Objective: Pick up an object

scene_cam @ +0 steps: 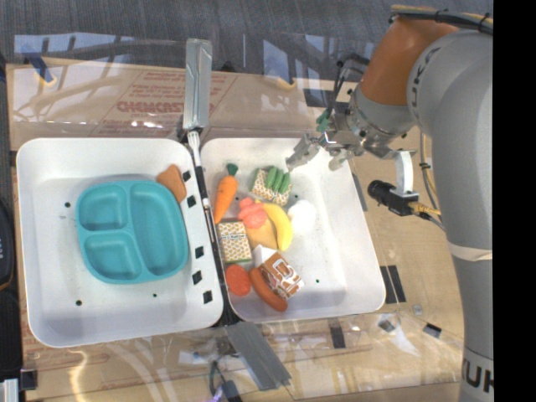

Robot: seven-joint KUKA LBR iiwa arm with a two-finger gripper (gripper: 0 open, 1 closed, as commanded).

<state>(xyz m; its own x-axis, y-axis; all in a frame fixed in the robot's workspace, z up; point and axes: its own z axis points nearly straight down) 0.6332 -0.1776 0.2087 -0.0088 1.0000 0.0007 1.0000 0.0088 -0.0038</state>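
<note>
Status at this moment: pick not yet made, nothing lifted. Arm (456, 132) reached in from the right, its gripper (311, 151) hanging over the upper part of the right bin (360, 266), near the bin's back rim. Fingers (298, 156) looked slender and close together with nothing seen between them; whether they were truly open or shut could not be told at this slant. Right bin held the candidates, all lying on its floor in a cluster toward its left side: carrot (224, 196); green bundle (274, 183), nearest the gripper and just below and left of it; white ball (302, 215); banana (280, 226); pink piece (252, 212); cracker box (234, 242); tomato (238, 280); sausage (268, 291); small carton (282, 275). Several touched or overlapped one another, so a clean grasp would likely need care. Left bin (42, 308) held a teal tray (131, 229) with three compartments and an orange piece (173, 181) at the tray's upper right corner. Judged remaining: descent onto one object, closure, lift clear of the bin. Judged done: approach to the right bin, at most.
</note>
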